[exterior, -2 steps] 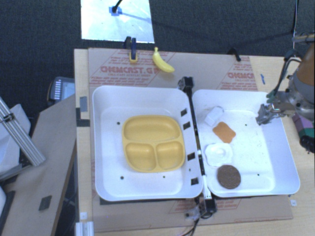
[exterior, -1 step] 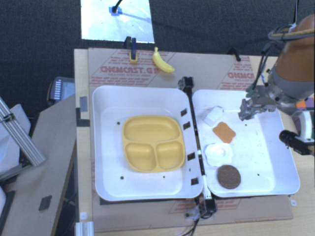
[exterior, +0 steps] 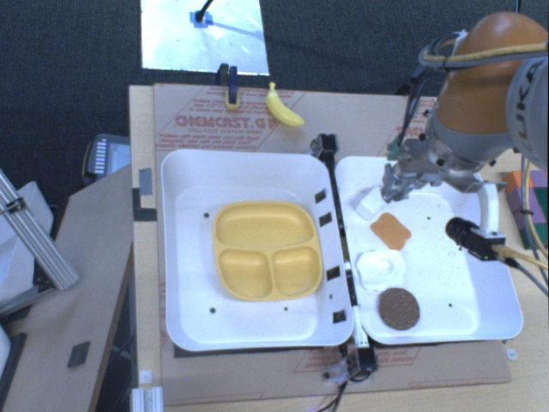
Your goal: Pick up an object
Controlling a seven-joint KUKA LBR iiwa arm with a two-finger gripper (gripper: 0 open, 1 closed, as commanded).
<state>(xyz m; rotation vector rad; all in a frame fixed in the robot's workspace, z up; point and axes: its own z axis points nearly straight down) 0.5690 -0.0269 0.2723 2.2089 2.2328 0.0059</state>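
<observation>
The grey-and-orange arm (exterior: 489, 75) is reaching in from the right and hanging its gripper (exterior: 393, 187) low over the far left part of the right bin (exterior: 480, 303). From this angle it is not showing whether the pincer is open or closed, and nothing is visibly being gripped.

A small white scrap (exterior: 369, 204) is lying on the bin floor just beside the gripper, and an orange slab (exterior: 390, 230) is lying flat a little nearer the camera, apart from the scrap. These two are looking like the likeliest picks. A white lid (exterior: 380, 269) and a brown disc (exterior: 399, 308) are sitting further forward in the same bin.

The slab is appearing thin, light and perhaps slightly soft. Lying flush on the floor, it is offering little edge, so a grip across its narrower width, pressed down at opposite sides, is seeming the safest hold. The scrap is looking lighter still and liable to skid or flip away if nudged.

In the left bin (exterior: 184, 230) a yellow tray (exterior: 266, 249) is resting alone, while a banana (exterior: 283, 108) is lying beyond both bins
</observation>
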